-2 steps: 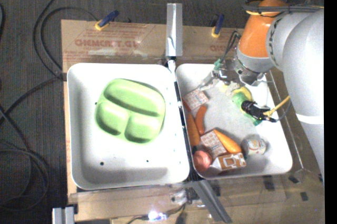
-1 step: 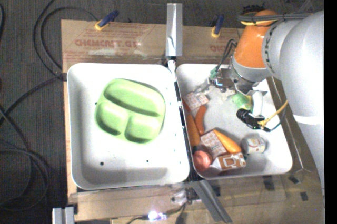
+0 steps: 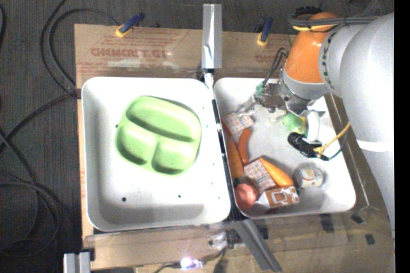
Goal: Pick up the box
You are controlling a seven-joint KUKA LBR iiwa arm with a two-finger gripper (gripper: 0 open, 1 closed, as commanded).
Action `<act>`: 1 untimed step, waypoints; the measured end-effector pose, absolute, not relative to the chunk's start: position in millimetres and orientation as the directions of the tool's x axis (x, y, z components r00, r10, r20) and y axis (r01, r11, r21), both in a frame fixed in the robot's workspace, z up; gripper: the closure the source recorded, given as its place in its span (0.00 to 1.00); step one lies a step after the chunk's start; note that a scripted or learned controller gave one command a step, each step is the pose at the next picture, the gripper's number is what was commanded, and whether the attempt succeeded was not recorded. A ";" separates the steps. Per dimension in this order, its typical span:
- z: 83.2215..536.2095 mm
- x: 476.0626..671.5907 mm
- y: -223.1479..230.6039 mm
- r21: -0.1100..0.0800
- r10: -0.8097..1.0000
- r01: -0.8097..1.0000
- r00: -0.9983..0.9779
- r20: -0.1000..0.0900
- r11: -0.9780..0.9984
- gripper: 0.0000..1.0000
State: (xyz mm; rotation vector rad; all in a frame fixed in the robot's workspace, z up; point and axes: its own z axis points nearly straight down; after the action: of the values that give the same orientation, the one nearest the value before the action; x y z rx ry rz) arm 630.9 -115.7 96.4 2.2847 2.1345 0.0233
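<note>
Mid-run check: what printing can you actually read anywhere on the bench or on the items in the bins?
Red lettering on the cardboard sheet behind the bins: too blurred to quote.
Patterned cartons in the right bin: print too small to read.
Brown box: markings unreadable.
Small can: label unreadable.

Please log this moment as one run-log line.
arm: over right bin | gripper: near back wall | box: front of bin, not held
</note>
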 end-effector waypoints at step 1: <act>111.1 575.6 -185.8 -0.001 0.999 0.999 -0.039 0.002 0.039 0.00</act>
State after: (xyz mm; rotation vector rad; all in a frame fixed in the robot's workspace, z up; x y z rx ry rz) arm 575.6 -185.8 111.1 2.1794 2.2656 0.0014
